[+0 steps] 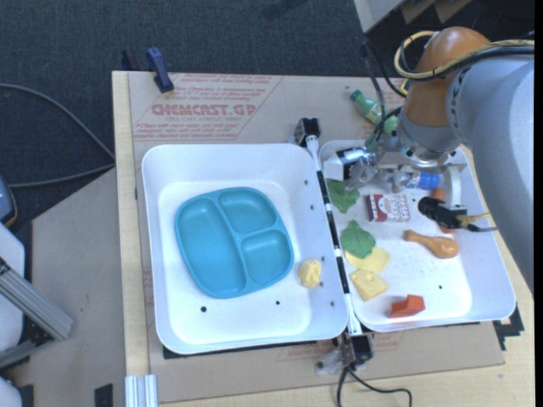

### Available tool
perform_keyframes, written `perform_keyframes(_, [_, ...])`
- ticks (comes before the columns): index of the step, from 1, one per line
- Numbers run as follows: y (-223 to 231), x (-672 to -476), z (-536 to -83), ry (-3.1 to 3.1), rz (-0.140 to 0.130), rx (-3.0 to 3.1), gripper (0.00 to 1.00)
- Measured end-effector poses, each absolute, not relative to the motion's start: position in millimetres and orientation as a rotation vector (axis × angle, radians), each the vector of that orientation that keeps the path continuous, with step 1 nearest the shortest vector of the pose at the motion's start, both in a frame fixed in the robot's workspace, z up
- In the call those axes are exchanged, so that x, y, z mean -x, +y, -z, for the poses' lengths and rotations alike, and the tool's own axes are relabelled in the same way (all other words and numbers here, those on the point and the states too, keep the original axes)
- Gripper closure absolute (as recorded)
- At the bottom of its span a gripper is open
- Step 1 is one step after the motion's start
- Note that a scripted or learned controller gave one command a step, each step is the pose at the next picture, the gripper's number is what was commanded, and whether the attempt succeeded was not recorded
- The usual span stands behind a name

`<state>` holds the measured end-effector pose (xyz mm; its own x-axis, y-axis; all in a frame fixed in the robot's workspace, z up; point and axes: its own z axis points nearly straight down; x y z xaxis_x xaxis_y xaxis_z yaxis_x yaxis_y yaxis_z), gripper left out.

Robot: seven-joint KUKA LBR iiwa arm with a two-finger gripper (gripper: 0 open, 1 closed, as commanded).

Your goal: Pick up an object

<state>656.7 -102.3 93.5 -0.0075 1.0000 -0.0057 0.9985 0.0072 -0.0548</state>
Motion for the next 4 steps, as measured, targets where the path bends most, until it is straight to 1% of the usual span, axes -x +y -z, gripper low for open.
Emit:
perform_keyframes(1, [-101.6,-615.6,-85.7,-2.224,0.002,2.224,0.00])
perform_keyframes(2, [-101.0,-615.6,-95.2,-2.222,0.004,2.224,1.00])
perform_keyframes(3, [-101.0,-615.5,-95.0,-2.221,0.004,2.224,0.00])
perform_keyframes(4, [-97.6,-656.5,-83.5,-2.196,-0.060,2.183,0.00])
